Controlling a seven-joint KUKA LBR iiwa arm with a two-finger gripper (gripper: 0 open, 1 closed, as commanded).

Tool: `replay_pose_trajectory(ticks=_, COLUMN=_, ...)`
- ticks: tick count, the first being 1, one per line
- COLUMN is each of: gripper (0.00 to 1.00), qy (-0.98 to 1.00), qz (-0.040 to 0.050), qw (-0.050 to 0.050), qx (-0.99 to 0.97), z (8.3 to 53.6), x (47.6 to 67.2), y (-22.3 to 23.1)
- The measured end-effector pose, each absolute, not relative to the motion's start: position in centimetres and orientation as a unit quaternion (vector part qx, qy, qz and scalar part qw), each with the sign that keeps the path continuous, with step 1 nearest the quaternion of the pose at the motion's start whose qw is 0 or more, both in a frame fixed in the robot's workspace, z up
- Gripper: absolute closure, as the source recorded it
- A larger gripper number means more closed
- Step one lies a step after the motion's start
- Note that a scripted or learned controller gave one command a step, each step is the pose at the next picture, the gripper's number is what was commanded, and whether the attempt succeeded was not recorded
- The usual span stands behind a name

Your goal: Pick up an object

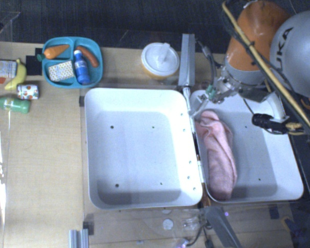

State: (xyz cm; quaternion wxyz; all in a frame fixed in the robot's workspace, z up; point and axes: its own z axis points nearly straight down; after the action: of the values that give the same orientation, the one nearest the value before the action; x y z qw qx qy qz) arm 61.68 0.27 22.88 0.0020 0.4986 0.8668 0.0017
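Pink cloth (217, 154) lies bunched along the left wall of the right bin (279, 190), its top end close under the gripper (213, 93), likely poised there for a grab. Whether that gripper is spread or closed I cannot tell. The left bin (139, 149) sits alongside.

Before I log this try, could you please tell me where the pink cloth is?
The pink cloth lies in the right bin, along its left wall, just below the gripper.

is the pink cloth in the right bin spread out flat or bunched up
Bunched up: the pink cloth lies as a long rumpled roll along the right bin's left wall.
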Motion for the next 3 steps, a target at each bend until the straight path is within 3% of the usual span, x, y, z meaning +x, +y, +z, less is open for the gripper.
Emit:
replay_pose_trajectory(ticks=2, gripper=0.0, qy=0.823, qz=0.0008, qw=0.001, qx=0.568, z=14.6, x=60.2, y=-9.2)
replay_pose_trajectory(ticks=3, gripper=0.0, qy=0.823, qz=0.0009, qw=0.001, qx=0.568, z=14.6, x=60.2, y=-9.2)
